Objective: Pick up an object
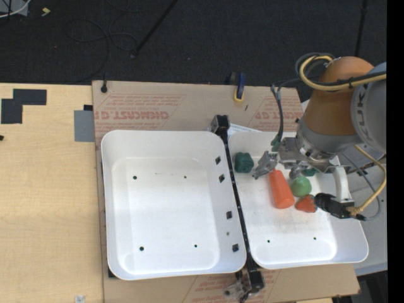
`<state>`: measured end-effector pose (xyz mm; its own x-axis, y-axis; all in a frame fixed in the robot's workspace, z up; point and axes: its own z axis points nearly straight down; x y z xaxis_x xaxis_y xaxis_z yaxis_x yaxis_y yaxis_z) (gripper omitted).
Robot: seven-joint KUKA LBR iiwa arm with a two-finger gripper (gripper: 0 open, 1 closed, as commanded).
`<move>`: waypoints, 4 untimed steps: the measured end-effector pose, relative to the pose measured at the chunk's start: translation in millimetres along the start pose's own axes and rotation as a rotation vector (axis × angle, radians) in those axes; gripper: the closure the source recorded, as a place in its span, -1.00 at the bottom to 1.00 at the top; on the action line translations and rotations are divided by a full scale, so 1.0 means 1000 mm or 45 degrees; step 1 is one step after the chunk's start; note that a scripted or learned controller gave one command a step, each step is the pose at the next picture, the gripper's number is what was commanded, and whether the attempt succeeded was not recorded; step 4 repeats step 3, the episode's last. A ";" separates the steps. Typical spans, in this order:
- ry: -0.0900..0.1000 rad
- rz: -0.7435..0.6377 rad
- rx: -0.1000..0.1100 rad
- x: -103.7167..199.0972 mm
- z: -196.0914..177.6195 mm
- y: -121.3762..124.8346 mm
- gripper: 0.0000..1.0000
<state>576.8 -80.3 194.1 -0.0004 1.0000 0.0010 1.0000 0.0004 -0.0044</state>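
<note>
Four small objects (282, 189) lie in the right bin (315, 248).

Two white bins (126, 169), one orange cylinder (281, 189), two green pieces (243, 163), one red piece (305, 204)

floor (158, 30): dark carpet, black cables (120, 36) strewn across | bench (44, 201): light wood top, black & grey patches at left | cardboard sheet (164, 106): laid on bench, red print seen reversed | blue/yellow clamp (239, 87) fixed at sheet's far edge

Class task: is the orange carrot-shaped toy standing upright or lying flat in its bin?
Lying flat. The orange carrot-shaped toy rests lengthwise on the floor of the right-hand white bin.
</note>
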 end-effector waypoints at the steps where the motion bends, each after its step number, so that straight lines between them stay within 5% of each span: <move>1: -0.001 0.002 -0.001 -0.050 0.109 -0.006 -1.00; 2: 0.001 0.009 0.000 -0.050 0.097 -0.007 1.00; 3: 0.001 -0.007 -0.006 0.033 -0.016 -0.021 1.00; 4: 0.001 -0.007 -0.006 0.033 -0.016 -0.021 1.00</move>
